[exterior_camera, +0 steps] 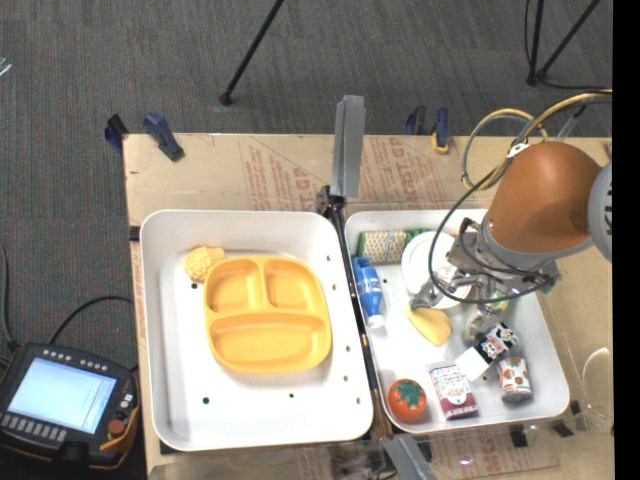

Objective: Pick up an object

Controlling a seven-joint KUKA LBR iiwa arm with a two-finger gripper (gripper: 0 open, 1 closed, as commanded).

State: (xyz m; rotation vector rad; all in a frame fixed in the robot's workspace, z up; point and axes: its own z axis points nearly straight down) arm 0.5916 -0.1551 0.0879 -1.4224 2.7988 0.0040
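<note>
My gripper [476, 308] hangs low over the middle of the right bin [555, 363], below the arm's orange band [540, 200], with cables partly hiding it. Just to its left lies a yellow wedge-shaped piece [431, 324]. A black-and-white patterned item [488, 348] lies just below it. A white round dish [426, 255] sits at the gripper's upper left. A blue bottle [368, 290] lies along the bin's left wall. Nothing is visibly held.
The right bin also holds a green-and-white item [385, 243], a red tomato-like ball [407, 398], a red-and-white carton [453, 390] and a small can [514, 378]. The left bin [170, 368] holds a yellow divided tray [267, 313] and a small yellow lump [204, 261].
</note>
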